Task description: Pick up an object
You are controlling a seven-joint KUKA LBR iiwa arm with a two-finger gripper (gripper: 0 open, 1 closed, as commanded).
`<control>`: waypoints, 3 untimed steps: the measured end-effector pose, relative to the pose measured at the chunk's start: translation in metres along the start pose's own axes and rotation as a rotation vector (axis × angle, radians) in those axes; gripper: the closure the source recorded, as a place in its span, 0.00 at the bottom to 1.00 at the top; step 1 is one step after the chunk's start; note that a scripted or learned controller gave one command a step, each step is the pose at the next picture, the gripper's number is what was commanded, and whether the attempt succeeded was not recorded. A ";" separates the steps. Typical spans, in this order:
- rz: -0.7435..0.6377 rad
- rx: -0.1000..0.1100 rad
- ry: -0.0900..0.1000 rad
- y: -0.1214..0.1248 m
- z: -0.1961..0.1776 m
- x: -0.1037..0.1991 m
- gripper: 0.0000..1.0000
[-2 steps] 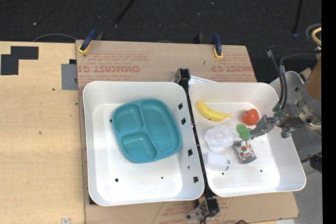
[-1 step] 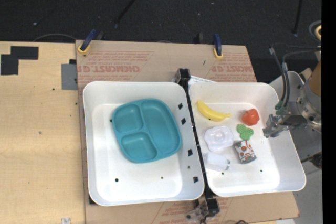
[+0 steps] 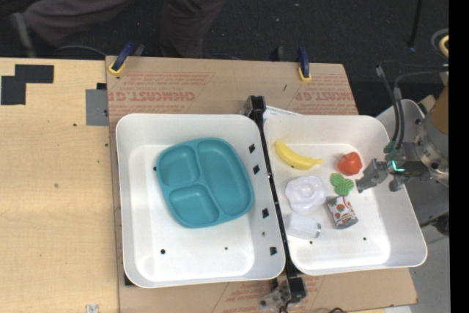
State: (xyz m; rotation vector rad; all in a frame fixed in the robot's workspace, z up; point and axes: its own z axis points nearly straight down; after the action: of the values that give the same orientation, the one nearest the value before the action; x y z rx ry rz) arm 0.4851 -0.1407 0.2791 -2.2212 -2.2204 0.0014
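1. The bench (image 3: 51, 179) carries two shallow white bins side by side, the left bin (image 3: 139, 245) and the right bin (image 3: 381, 245), meeting at a dark divider near the middle of the frame. Keeping them touching likely gives the arm one compact area to work in.

2. A teal divided plate (image 3: 204, 181) lies flat in the left bin, taking up much of its floor and tilted a little against the bin's edges. It is broad and low, so I judge it a poor candidate for a two-finger grasp.

3. The graspable things sit clustered in the right bin:
   - a yellow banana (image 3: 296, 156) toward its upper left;
   - a red tomato-like piece (image 3: 350, 163) toward its right;
   - a small green piece (image 3: 341, 184) just below the red one;
   - a white lidded cup (image 3: 304, 191) near the bin's middle, with another clear or white piece (image 3: 303, 225) just below it;
   - a small red and white carton (image 3: 341, 212), lying tilted.

4. The hand (image 3: 374, 176) reaches in from the right of the frame, low over the right bin, its tip just beside the red piece and the green piece. Nothing shows between its fingers, and whether they are spread or closed I cannot tell.

5. Judged from this placement, the red or green piece is the likeliest target, and nothing is lifted yet.
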 end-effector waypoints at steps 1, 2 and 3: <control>0.000 0.001 0.000 0.000 -0.010 0.000 1.00; 0.000 0.001 0.000 0.000 -0.010 0.000 0.00; 0.001 0.001 0.000 0.000 -0.019 0.000 1.00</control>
State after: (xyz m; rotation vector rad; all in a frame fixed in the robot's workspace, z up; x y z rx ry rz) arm 0.4851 -0.1411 0.2985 -2.2214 -2.2189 0.0024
